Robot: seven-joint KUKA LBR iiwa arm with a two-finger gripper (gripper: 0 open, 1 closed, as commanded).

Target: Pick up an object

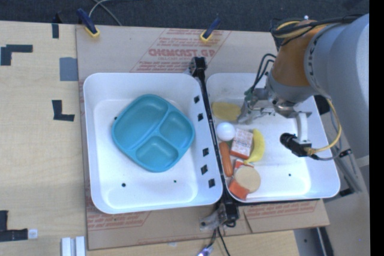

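Note:
My gripper point(247, 118) hangs low in the right bin point(300, 180), just above and right of a small cluster of toy foods. Under and beside it lie a pale yellow piece point(224, 110), a white ball point(225, 130), a printed carton point(242, 142), a banana point(258, 145), an orange carrot point(226, 157), a tan round slice point(247, 178) and a red-orange piece point(237, 190). Nothing shows between the gripper's tips. The grey arm with its orange band point(295, 63) comes in from the upper right.
A blue divided plate point(153, 132) lies in the left bin point(96, 129). A black divider point(207, 129) runs between the bins. A black cable fitting point(295, 144) hangs from the wrist over the right bin's middle. Yellow clamps point(89, 24) hold the cardboard at the back.

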